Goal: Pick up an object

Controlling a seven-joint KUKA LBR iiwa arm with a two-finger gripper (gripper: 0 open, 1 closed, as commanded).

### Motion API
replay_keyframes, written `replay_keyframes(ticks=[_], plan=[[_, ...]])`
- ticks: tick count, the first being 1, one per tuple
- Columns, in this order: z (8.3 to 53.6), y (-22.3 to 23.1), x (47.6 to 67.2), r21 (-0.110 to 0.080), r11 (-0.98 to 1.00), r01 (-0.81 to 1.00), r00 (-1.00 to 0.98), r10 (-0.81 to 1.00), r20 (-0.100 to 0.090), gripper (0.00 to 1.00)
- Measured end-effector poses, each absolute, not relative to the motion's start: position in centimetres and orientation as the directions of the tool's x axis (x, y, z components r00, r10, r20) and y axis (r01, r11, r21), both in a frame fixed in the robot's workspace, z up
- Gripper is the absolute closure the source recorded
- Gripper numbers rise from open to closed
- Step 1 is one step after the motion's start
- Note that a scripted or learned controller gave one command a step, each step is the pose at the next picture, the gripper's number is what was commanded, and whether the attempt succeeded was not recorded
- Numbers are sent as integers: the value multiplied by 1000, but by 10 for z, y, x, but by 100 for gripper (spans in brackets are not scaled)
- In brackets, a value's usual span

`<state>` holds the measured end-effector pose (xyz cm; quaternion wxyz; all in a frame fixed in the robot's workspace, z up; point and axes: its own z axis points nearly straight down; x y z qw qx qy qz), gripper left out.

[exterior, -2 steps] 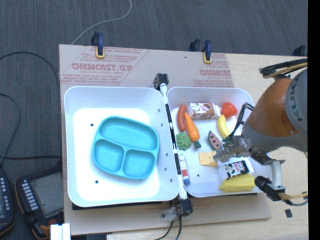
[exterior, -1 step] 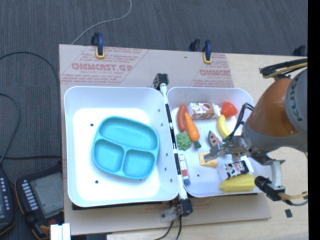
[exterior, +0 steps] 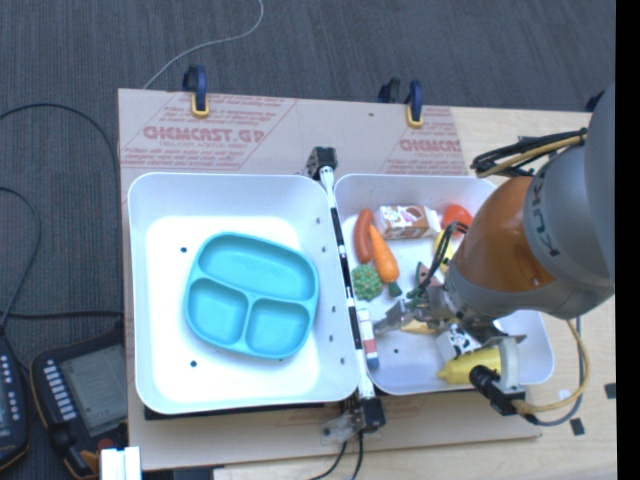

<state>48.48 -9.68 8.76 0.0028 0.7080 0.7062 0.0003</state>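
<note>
Both bins [exterior: 145, 268] are white. The tray [exterior: 250, 295] is light blue. The carrot [exterior: 381, 253] is orange, the broccoli [exterior: 366, 282] green, the banana [exterior: 462, 367] yellow, the box [exterior: 405, 221] red and white. The arm [exterior: 560, 218] is grey with an orange band. The worktop [exterior: 200, 138] is pale wood with red lettering; its clamps [exterior: 196, 83] are blue and yellow.

Several toy foods are lying in the right bin [exterior: 350, 230], all crowded toward its far and near walls. An orange carrot [exterior: 381, 253] is lying slanted beside the bin's left wall, with a red sausage-shaped piece [exterior: 363, 233] resting just beside it, nearer that wall. A green broccoli floret [exterior: 367, 282] is sitting at the carrot's lower end, touching it. A small brown and white packet [exterior: 405, 221] is lying near the bin's far wall. A yellow banana [exterior: 468, 366] is lying by the bin's near wall.
</note>
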Motion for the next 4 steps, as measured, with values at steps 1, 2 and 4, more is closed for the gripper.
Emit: replay_keyframes(ticks=[1, 2, 4], plan=[[98, -96, 487, 8, -2, 1000, 2, 1000, -3, 100], [98, -96, 486, 8, -2, 1000, 2, 1000, -3, 0], [99, -95, 487, 10, -1, 1000, 1, 1000, -3, 100]])
